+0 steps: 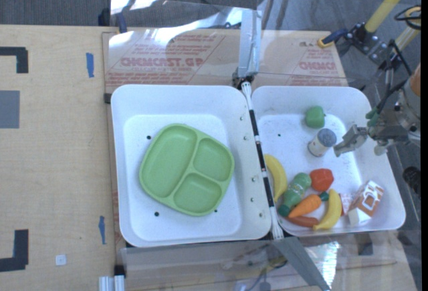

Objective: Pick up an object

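Toy food point(313, 198) in right bin point(396, 213), tool point(352, 139) above

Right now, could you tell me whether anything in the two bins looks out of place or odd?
Nothing looks spilled or damaged. The green divided plate lies flat, slightly rotated, in the left bin. One banana leans against the right bin's left wall, and the toy food is crowded toward its near edge.

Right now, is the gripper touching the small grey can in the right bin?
Cannot tell. In the camera view, the gripper tip lies right beside the grey can, but this slanted view shows neither clear contact nor a clear gap.
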`<state>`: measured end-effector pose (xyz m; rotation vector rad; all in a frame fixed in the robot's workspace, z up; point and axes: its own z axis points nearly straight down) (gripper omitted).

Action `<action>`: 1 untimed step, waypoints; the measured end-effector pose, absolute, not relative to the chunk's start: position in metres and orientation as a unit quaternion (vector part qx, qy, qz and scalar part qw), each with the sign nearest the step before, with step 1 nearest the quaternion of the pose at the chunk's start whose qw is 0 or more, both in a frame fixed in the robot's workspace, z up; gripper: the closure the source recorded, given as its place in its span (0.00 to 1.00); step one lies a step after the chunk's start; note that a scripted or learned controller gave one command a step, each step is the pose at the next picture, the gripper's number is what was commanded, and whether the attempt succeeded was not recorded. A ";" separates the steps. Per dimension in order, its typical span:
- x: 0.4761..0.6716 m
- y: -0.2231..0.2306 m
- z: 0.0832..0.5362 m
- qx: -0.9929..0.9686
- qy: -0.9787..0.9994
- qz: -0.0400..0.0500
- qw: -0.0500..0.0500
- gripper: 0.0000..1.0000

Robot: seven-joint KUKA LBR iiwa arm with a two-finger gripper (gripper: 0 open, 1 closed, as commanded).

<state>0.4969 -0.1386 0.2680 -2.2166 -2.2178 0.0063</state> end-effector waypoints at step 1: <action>0.531 -0.138 0.148 -0.673 -0.740 0.001 0.002 0.00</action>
